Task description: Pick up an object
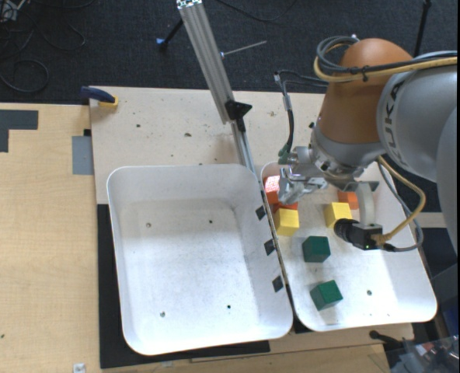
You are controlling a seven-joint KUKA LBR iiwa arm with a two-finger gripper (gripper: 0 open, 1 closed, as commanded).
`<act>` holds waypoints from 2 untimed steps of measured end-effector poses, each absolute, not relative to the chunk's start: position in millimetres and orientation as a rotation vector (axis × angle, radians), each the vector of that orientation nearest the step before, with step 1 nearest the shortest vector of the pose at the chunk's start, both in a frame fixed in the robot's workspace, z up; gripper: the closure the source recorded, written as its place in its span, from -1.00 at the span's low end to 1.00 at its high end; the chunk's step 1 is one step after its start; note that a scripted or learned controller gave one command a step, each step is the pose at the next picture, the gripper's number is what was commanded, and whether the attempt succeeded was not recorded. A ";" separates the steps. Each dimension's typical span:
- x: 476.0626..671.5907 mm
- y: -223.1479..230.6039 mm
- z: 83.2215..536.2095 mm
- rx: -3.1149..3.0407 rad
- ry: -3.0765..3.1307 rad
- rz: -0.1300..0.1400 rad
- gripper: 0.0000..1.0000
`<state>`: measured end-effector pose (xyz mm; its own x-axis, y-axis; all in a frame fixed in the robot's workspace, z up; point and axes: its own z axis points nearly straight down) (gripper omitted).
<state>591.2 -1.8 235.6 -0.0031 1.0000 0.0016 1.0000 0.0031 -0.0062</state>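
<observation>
Against right bin's (416, 309) left wall: fingers (290, 183) over orange block (274, 189), grip state unclear.

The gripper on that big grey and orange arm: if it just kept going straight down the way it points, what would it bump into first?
Most likely the orange block at the far left of the right bin, with the yellow block beside it. The gripper hangs right over that spot, though its height above them is unclear from this slanted view.

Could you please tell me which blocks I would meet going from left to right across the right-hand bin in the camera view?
Orange block → yellow block → the two green blocks, one directly above the other, so their order is unclear → second yellow block.
</observation>
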 end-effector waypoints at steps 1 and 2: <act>592.5 44.2 240.3 -2.215 -2.223 0.002 1.00; 597.7 85.5 232.4 -2.216 -2.223 0.003 1.00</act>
